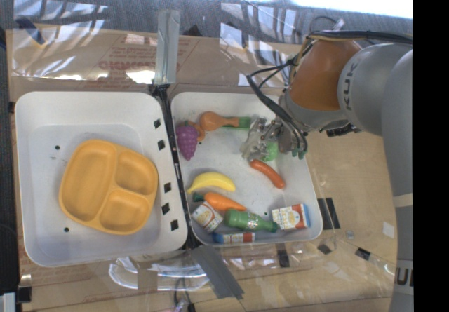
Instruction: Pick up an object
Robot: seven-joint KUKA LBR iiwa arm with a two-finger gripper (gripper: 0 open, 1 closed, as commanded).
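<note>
My gripper hangs low in the upper right part of the right bin, just above an orange-red chili. Something green shows right beside the gripper; I cannot tell whether it is held. To the gripper's left lie an orange gourd with a green stem and a bunch of purple grapes. Lower in the bin are a yellow banana, a carrot, a green bottle, a small can and a small carton.
The left bin holds a yellow divided plate. A blue and red box lies against the right bin's near wall. The arm's orange band and its cables rise over the right bin's far right corner.
</note>
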